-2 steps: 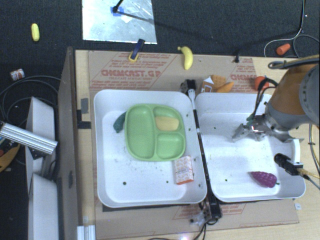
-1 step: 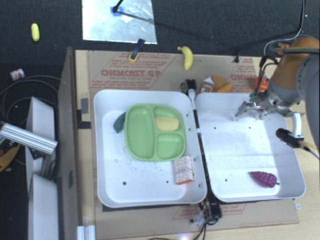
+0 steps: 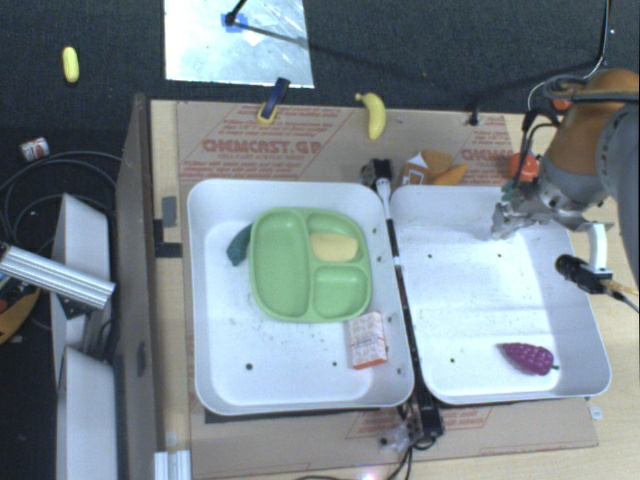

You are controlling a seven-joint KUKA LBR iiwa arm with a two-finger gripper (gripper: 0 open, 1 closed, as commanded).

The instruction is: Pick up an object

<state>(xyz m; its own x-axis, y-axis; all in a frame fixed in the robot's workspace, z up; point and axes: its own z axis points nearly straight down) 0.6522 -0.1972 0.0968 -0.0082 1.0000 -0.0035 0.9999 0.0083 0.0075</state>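
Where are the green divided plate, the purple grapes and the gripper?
green divided plate (image 3: 285,268): camera view, on its large left compartment.
purple grapes (image 3: 527,357): camera view, middle of the bunch.
gripper (image 3: 506,220): camera view, at its tip over the right bin.

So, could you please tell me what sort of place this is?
Most likely a robotics lab's pick-and-place test bench: two white bins on a board, toy items like the purple grapes and green divided plate, loose cables beside it.

A dark carpeted floor (image 3: 80,18) is seen around the cardboard-covered desk (image 3: 300,133); a shiny sheet (image 3: 240,33) is laid there.
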